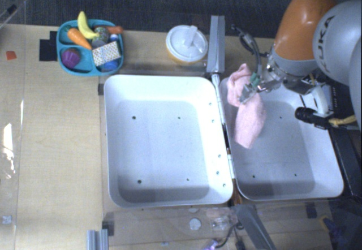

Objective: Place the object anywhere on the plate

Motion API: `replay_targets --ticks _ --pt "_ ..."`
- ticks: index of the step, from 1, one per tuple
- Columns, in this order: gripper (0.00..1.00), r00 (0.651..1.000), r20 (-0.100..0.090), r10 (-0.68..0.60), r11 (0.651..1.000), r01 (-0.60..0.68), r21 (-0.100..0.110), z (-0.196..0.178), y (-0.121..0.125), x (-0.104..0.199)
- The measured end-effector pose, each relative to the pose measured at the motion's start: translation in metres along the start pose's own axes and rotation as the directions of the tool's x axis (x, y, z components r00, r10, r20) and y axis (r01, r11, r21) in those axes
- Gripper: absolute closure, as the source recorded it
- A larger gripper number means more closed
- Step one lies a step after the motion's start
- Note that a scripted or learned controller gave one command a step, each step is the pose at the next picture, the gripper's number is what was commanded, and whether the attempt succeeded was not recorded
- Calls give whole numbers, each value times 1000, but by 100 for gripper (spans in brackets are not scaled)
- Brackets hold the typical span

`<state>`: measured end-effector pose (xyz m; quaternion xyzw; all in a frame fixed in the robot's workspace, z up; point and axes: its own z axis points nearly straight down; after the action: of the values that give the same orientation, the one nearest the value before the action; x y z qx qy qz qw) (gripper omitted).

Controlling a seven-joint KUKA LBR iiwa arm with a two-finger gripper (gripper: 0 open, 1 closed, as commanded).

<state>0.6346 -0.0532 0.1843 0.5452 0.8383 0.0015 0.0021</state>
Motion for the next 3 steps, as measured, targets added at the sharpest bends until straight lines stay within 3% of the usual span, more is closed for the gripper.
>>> replay_targets --ticks 1,2,3 --pt "100 1000 3 -7 1000 7 -4 -42 3 0" --pt "100 917 2 -399 917 399 -2 -45 23 58" --pt "100 686 4 -727 686 727 -4 -42 52 102"
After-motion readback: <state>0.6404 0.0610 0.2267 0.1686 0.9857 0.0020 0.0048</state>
